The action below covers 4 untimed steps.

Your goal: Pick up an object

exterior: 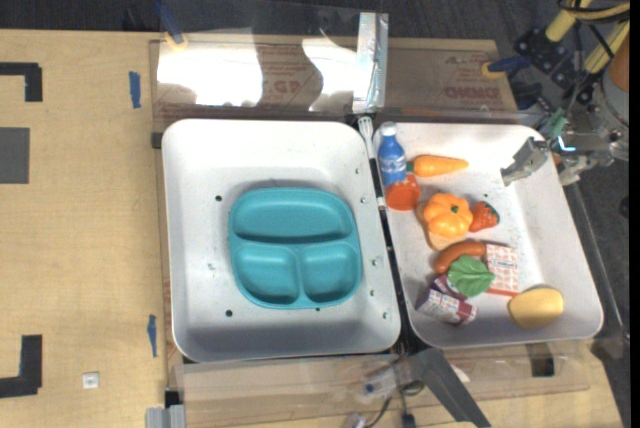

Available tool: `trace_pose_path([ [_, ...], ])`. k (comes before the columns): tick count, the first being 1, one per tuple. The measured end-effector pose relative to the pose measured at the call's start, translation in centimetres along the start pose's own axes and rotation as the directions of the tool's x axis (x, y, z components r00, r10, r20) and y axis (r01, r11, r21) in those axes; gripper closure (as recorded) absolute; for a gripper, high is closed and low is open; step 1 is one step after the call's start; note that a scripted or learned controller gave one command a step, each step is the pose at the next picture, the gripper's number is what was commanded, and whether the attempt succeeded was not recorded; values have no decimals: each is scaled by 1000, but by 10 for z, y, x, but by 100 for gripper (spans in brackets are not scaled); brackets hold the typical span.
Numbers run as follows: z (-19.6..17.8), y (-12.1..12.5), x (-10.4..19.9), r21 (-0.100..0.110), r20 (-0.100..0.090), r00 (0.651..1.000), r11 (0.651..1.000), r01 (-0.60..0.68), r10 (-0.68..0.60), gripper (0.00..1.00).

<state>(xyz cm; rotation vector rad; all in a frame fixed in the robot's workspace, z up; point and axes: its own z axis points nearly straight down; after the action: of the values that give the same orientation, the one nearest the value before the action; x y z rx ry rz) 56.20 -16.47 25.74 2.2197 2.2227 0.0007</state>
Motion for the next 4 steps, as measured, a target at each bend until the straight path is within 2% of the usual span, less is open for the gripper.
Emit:
trace_pose_path([
  [1, 131, 36, 19, -31, 8, 988, 988, 154, -154, 0],
  [2, 160, 71, 61, -18, 15, 987, 987, 161, -161, 0],
  [3, 148, 64, 54, -5, 3, 979, 979, 204, -204, 0],
  [4, 170, -13, 48, -3, 2, 957, 957, 290, -290, 0],
])
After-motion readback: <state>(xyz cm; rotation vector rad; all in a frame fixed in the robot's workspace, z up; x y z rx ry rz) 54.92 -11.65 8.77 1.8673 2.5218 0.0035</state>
